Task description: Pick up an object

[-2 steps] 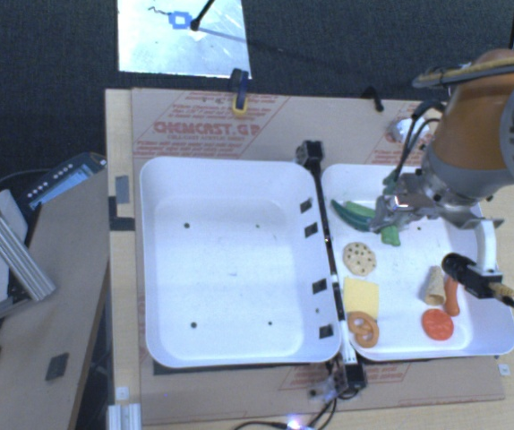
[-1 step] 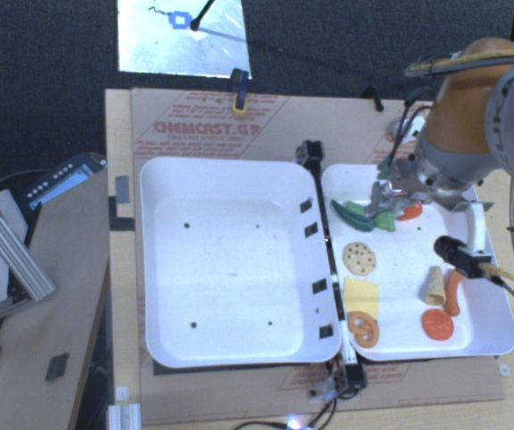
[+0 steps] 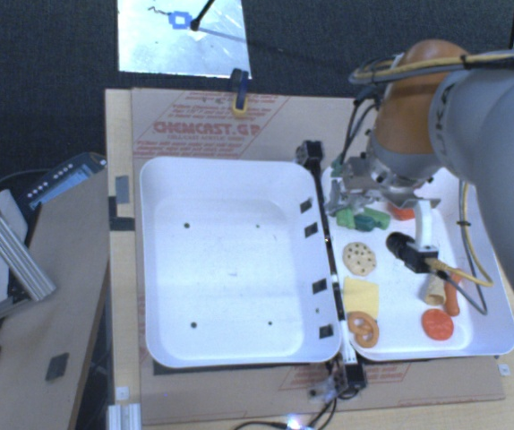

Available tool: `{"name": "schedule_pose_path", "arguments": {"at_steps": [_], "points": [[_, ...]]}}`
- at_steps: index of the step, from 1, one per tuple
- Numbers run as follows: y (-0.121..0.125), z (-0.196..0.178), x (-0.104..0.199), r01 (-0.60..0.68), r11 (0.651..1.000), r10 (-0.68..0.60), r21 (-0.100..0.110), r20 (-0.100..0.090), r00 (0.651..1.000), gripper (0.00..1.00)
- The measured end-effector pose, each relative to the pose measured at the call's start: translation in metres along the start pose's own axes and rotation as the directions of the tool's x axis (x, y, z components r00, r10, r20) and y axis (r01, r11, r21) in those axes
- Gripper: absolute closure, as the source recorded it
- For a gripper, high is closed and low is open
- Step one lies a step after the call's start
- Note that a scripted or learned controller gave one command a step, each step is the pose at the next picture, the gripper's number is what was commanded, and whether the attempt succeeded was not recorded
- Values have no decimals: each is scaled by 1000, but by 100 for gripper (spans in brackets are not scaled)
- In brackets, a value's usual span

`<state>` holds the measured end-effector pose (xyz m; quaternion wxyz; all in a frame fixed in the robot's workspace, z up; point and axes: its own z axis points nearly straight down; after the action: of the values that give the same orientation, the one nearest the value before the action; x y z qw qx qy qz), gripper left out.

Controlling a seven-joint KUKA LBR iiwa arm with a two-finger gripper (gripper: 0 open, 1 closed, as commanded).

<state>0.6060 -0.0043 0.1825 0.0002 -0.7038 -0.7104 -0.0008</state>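
My gripper (image 3: 354, 197) is down in the far part of the right bin (image 3: 499, 330), right above a green toy piece (image 3: 365, 218) and seemingly touching its top. An orange-red piece (image 3: 404, 211) peeks out just to the right of the green one. Nearer the camera lie a chocolate-chip cookie (image 3: 358, 258), a yellow cheese slice (image 3: 360, 296), a pretzel (image 3: 363, 329), a red tomato slice (image 3: 437, 324) and an orange carrot-like stick (image 3: 451, 297) beside a tan piece (image 3: 433, 288).
The left bin (image 3: 230, 258) stands beside the right one, with a black divider (image 3: 325, 249) running between them. The bulky grey and orange arm (image 3: 454, 106) hangs over the right bin's far right side. A cardboard sheet (image 3: 208, 124) lies under both bins.
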Motion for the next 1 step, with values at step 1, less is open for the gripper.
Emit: {"name": "schedule_pose_path", "arguments": {"at_steps": [1], "points": [[48, -90, 39, 0, 1000, 0, -13, 0, 1000, 100]]}}
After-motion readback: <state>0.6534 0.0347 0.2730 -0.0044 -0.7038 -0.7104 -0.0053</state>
